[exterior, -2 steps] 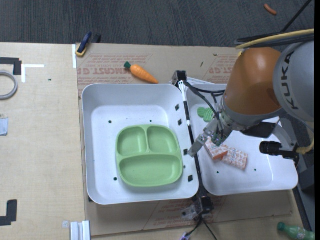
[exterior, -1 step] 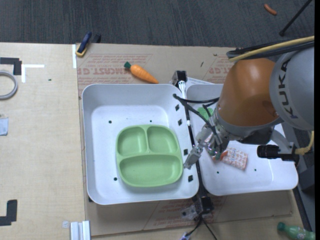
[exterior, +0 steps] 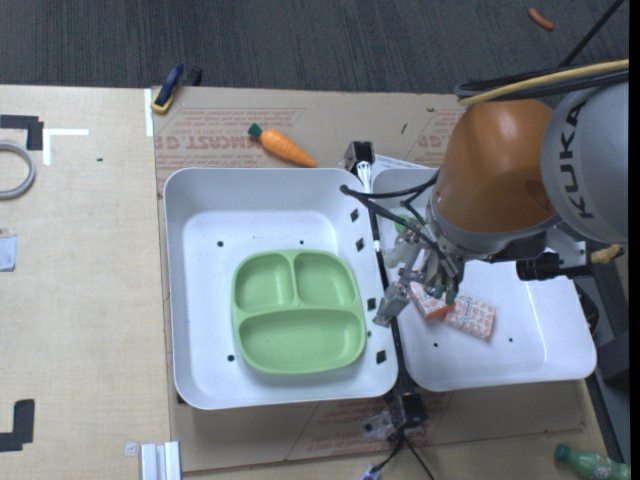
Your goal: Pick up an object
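Observation:
My gripper hangs low over the left part of the right bin, close to the wall between the two bins. A flat white packet with red and orange print lies on the bin floor, and its left end sits right under the gripper. The arm's orange band and grey wrist hide the back of this bin. In the left bin rests a green divided plate.
A toy carrot lies on the cardboard behind the left bin, and a blue marker lies farther back left. A green bottle lies at the bottom right corner. Black cables run along the divider between the bins.

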You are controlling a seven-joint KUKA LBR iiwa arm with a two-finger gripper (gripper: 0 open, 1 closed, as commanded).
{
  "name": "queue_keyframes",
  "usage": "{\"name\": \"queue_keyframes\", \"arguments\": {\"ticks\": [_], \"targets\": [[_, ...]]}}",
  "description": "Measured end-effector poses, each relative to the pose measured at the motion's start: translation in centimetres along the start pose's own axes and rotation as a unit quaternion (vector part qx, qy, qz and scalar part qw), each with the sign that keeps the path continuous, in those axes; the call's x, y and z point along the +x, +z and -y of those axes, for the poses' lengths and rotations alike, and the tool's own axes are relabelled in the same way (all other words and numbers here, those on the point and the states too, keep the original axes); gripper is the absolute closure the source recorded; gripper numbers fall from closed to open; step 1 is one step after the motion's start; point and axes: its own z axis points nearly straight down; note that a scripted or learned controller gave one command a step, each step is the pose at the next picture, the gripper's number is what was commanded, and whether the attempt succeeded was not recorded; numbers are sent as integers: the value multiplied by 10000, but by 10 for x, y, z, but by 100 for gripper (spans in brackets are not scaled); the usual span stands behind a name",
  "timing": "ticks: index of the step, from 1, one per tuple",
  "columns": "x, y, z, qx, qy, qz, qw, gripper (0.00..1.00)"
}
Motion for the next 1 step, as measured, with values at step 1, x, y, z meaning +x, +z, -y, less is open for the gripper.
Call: {"name": "queue_keyframes", "arguments": {"ticks": [1], "targets": [[-13, 0, 10, -3, -1735, 2, 9848, 0]]}}
